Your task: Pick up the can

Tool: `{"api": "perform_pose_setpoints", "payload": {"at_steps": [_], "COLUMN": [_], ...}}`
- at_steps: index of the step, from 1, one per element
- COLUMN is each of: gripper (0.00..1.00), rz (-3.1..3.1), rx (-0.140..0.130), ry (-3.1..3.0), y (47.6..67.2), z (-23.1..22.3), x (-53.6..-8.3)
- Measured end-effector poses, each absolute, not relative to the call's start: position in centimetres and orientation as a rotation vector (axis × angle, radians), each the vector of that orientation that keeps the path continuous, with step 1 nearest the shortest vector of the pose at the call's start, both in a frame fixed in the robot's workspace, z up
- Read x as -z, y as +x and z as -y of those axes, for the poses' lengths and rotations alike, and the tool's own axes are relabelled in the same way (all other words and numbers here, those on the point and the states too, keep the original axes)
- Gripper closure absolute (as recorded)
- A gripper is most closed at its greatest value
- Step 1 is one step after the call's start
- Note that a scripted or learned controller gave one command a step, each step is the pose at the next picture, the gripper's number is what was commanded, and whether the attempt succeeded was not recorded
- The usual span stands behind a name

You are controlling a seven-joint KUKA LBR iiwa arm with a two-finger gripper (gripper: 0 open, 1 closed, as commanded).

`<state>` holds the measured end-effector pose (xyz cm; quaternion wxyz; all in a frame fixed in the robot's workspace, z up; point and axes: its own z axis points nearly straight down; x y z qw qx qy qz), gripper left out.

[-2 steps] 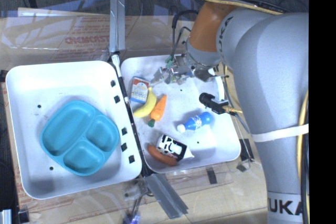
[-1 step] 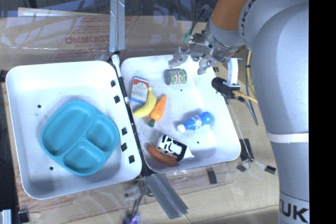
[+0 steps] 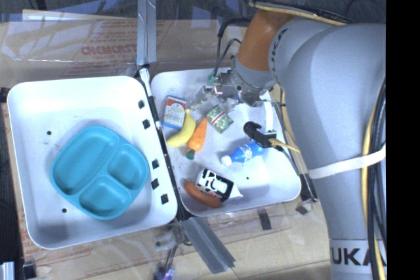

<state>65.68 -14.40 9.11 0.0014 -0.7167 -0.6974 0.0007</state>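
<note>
My gripper (image 3: 211, 96) hangs low at the back of the right bin (image 3: 279, 197); I cannot tell its state. The can (image 3: 174, 112) stands just left of it, beside the banana (image 3: 183, 132). I judge this the approach: next, shift left and settle over it.

Slanted overhead view of both bins (image 3: 39, 220)

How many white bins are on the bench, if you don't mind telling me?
2. The left bin holds a blue divided tray; the right bin holds the small items, where the gripper is.
</note>
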Motion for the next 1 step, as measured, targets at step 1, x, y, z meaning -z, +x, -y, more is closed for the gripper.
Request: {"api": "perform_pose_setpoints", "payload": {"at_steps": [1], "gripper": [0.0], "rz": [2.101], "rx": [-0.005], "ry": [-2.331], "y": [60.48], "z": [14.64], "x": [-9.13]}}
